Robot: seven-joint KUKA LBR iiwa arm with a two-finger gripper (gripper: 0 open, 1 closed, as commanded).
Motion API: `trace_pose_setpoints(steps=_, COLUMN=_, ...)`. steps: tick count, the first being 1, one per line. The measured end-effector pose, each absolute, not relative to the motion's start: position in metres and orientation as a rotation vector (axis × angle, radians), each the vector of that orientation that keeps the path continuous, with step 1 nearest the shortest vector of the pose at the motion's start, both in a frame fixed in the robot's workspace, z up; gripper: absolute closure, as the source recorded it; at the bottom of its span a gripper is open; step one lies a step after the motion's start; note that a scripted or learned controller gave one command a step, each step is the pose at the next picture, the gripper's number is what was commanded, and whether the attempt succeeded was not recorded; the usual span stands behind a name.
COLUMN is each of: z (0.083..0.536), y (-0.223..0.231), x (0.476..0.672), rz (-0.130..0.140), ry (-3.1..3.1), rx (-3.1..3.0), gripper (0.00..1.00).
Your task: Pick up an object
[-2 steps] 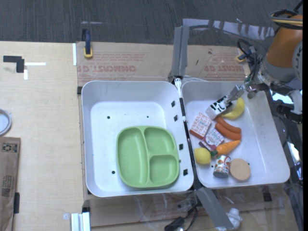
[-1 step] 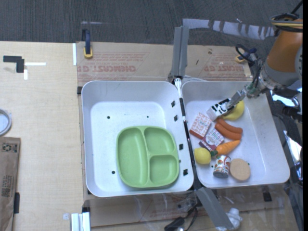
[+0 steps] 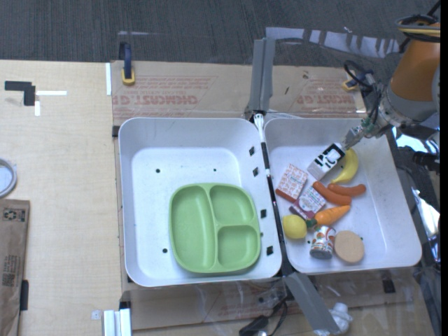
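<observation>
While my gripper (image 3: pixel 329 158) hangs low in the right bin (image 3: pixel 392 208), I cannot tell how it is set. Just beside it lies the banana (image 3: pixel 346 168); carrots (image 3: pixel 338 192), lemon (image 3: pixel 295 227) and packets (image 3: pixel 292 182) sit beyond, toward the green tray (image 3: pixel 213 227).

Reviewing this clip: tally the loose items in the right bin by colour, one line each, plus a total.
Yellow: 2, banana, lemon
Orange: 2, sausage, carrot
Red and white: 3, two packets, small can
Tan: 1, round cookie
Black and white: 1, box near the gripper
Total: 9
</observation>
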State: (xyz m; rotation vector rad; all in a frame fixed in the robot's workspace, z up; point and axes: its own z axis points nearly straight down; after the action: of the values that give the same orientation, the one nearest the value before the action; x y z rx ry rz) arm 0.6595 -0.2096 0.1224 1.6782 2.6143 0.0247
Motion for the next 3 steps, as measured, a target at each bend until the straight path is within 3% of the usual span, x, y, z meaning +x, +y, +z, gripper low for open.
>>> trace_pose_setpoints(steps=1, z=0.122, y=-0.210, x=0.659, rz=0.024, ry=2.615, rx=1.679, gripper=0.00)
trace_pose_setpoints(steps=2, z=0.110, y=-0.199, x=0.650, rz=0.015, ry=2.713, rx=1.510, gripper=0.00)
trace_pose_setpoints(steps=3, z=0.120, y=-0.198, x=0.650, rz=0.019, ry=2.715, rx=1.514, gripper=1.00)
